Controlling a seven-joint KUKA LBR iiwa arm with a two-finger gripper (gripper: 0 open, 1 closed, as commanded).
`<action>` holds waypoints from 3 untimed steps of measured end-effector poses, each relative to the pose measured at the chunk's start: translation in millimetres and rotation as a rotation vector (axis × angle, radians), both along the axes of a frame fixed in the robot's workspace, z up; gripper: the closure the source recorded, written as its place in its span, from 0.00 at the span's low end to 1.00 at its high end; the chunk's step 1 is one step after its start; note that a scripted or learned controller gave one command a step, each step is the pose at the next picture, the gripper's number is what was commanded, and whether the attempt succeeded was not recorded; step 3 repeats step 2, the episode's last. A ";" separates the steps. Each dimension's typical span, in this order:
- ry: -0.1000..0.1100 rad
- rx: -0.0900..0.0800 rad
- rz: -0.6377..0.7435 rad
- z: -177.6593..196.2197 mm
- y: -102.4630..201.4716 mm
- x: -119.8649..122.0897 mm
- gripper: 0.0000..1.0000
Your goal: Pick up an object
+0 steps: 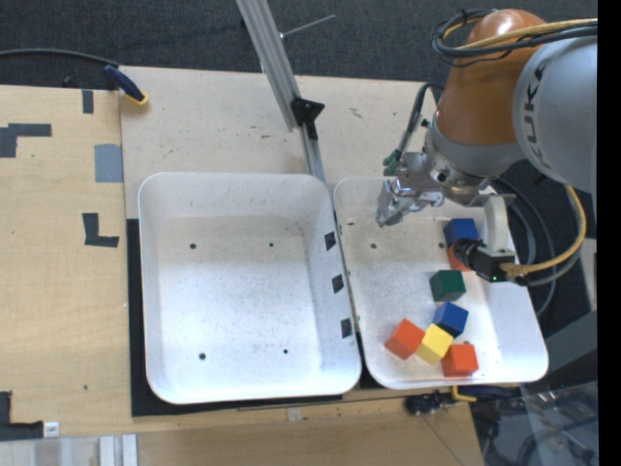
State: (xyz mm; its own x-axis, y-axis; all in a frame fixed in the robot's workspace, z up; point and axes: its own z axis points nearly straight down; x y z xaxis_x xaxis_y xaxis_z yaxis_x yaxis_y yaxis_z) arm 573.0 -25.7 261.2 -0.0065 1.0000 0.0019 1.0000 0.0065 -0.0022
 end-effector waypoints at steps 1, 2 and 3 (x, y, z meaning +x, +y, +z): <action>0.001 -0.001 -0.001 -8.9 40.3 -17.9 1.00; 0.001 0.000 0.001 -9.8 97.2 -26.7 1.00; 0.001 0.000 0.001 -9.8 97.2 -26.7 1.00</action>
